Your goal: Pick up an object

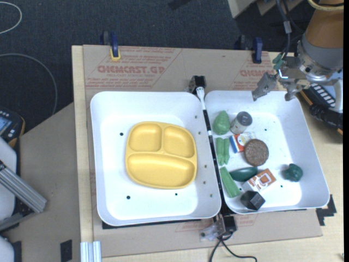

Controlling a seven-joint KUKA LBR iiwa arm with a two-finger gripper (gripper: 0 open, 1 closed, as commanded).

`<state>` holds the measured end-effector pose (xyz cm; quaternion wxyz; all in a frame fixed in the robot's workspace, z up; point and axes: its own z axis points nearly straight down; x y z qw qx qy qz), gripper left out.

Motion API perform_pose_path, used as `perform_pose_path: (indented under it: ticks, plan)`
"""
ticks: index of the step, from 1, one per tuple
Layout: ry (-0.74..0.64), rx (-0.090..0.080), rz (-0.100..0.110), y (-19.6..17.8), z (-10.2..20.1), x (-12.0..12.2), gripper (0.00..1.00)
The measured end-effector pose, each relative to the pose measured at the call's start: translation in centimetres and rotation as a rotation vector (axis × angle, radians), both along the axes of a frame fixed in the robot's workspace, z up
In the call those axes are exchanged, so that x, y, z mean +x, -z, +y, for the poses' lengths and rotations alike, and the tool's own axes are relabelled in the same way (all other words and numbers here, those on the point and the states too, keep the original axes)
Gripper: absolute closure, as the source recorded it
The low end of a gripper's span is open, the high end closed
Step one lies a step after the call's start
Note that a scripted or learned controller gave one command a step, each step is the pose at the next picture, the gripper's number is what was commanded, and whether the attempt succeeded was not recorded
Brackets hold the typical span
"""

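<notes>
My gripper point(276, 88) hangs over the far edge of the right bin point(311, 146), its two fingers spread wide with nothing between them. Below it in that bin lie a green leafy piece point(221, 122), a small grey jar point(240, 120), a brown round disc point(256, 152), a dark green lump point(293, 172), green pods point(223, 150), a dark green pepper shape point(242, 173), an orange and white packet point(262, 179) and a black block point(252, 200). All of them rest apart from the gripper.
The left bin point(109, 162) holds a yellow divided tray point(161, 154). A black bar point(203, 113) runs between the bins. Blue clamps point(114, 45) point(257, 49) pin the cardboard base at the back. Cables lie at the far right.
</notes>
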<state>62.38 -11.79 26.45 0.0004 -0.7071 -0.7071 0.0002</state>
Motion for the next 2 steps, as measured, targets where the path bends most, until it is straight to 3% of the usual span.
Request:
perform_pose_path:
  ticks: [1,2]
  plan:
    - [0.003,-0.007,-0.023,-26.46,-3.20,-8.67,0.00]
    - [-0.001,-0.004,-0.008,-26.42,-2.96,-8.39,1.00]
